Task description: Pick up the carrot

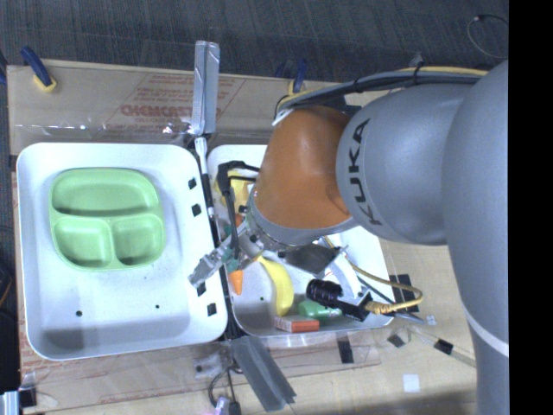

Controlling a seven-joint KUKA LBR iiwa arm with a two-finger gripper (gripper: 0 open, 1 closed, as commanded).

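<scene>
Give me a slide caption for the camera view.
KUKA arm's gripper low over small orange carrot beside yellow banana in right white bin.

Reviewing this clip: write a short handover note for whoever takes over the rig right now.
Tool: low over the left edge of the right bin; whether it is open or shut can't be read.
Carrot: orange piece just under the tool, beside the banana, apparently resting in the bin.
Left bin: holds a green divided tray.
Done: arm brought over the carrot.
Left: confirm the grasp, then lift.
</scene>
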